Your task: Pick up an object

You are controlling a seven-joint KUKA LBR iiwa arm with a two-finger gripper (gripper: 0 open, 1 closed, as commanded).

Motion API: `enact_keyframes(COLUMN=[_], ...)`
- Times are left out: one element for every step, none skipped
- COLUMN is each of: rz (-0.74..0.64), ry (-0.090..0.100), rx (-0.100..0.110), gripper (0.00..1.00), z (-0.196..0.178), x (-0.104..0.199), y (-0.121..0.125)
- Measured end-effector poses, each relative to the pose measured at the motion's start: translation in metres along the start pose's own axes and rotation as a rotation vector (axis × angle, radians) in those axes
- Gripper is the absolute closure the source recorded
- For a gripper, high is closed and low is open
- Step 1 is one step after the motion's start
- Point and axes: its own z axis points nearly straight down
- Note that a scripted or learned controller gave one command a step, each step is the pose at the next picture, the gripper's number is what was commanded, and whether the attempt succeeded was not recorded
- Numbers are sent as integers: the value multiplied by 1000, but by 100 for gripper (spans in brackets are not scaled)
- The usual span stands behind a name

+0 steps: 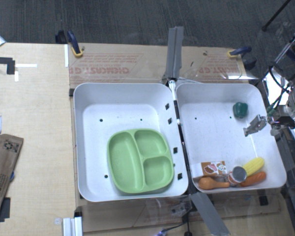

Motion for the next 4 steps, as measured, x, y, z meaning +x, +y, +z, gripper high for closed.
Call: enact_keyframes(rz=[226, 712, 620, 466], ry=[1, 1, 1, -2], rx=[0, 4, 2, 0], gripper=[0, 0, 0, 0], z=[59, 92, 110, 27], x=[-21, 48, 79, 47], y=[-3, -25, -38, 47])
